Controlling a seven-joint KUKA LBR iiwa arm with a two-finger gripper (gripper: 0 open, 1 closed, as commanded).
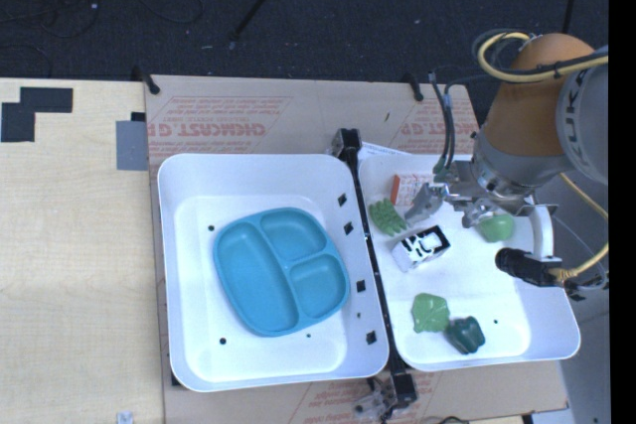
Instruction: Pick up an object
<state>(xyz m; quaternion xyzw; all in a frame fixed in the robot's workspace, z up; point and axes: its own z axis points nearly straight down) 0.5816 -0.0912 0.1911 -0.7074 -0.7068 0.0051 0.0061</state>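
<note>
Presently | gripper is seen over right bin, its hold not discernible | light green object lies just beside gripper; black-and-white block near | risk: crowded items are nudged; grasp is missed

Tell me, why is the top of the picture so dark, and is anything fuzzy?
In the camera view, the floor behind the bench is black and poorly lit, while the white bins look bright, almost washed out. The blue tray is fairly sharp with a soft sheen. The arm's orange band and the gripper look a bit blurry, and small toys like the dark green one lack detail.
</note>
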